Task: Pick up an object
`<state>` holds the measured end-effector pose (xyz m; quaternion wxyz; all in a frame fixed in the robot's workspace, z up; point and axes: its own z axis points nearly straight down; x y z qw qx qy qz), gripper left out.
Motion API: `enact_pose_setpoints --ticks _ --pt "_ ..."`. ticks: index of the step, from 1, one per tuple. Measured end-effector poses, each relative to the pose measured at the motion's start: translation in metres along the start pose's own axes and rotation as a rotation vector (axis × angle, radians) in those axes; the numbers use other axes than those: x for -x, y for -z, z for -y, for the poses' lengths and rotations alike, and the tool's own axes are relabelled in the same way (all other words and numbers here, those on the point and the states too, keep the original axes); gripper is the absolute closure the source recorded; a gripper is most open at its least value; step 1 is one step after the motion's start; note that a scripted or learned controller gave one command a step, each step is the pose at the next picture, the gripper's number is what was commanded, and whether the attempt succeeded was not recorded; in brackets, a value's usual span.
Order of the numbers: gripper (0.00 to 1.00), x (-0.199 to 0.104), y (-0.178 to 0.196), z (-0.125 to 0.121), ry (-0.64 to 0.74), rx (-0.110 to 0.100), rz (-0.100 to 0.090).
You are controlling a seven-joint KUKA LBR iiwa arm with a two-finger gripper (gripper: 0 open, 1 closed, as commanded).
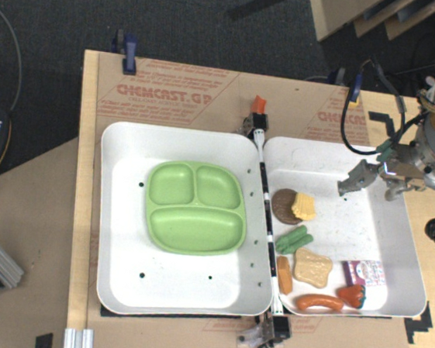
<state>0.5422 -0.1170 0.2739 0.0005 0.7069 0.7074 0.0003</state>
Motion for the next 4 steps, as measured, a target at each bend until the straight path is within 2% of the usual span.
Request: enact_pose_setpoints --ticks 1,2,3,4 --pt "0.00 -0.009 -0.118 -0.023 0.001 -0.011 -0.003" --pt "0.00 -0.020 -0.192 -0.060 0.001 -0.002 -0.002" --pt "1.00 -0.018 -0.175 -0.062 -0.002 0.010 0.001" --pt "1.00 -0.073 -0.047 -0.044 0.006 0.010 -0.001"
